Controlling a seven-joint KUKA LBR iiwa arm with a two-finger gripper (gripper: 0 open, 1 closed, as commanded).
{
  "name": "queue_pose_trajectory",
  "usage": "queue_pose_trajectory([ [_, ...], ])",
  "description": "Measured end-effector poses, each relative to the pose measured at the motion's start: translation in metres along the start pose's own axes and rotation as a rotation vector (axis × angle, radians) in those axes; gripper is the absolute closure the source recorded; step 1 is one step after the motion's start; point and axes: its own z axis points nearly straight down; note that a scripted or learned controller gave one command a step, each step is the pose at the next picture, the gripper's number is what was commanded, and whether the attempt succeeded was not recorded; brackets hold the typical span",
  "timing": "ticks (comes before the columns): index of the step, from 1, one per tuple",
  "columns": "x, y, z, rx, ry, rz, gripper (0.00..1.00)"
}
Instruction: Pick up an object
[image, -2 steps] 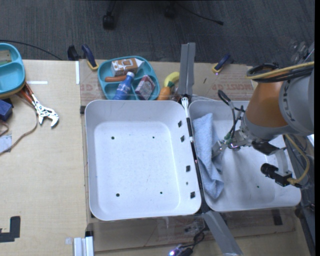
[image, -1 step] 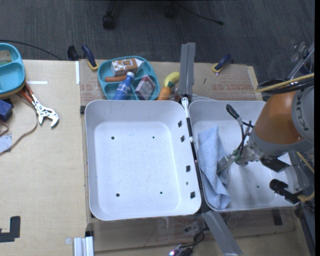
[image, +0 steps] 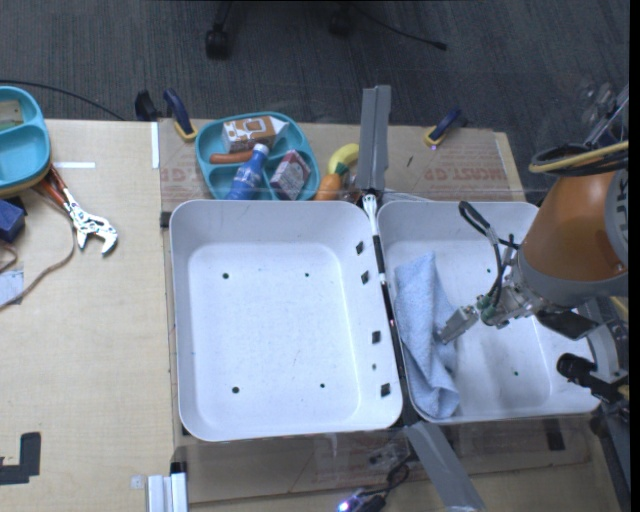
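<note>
A light blue cloth (image: 422, 335) lies crumpled along the left side of the right bin (image: 520, 385), against the wall between the two bins. My gripper (image: 452, 326) hangs low inside the right bin, its tip at the cloth's right edge and pointing left toward it. The view does not settle whether it touches the cloth. The grey arm with its orange band (image: 575, 230) leans in over the right bin from the right.
The left bin (image: 275, 240) stands beside the right one. Behind the bins sit a teal tray (image: 258, 152) of small items, a banana (image: 343, 158) and an upright grey post (image: 374, 135). A wrench (image: 90, 228) lies on the bench at left.
</note>
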Motion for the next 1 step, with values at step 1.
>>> queue_pose_trajectory([
  [1, -0.0562, 0.0054, 0.0057, 0.001, -0.001, 0.013, 0.0],
])
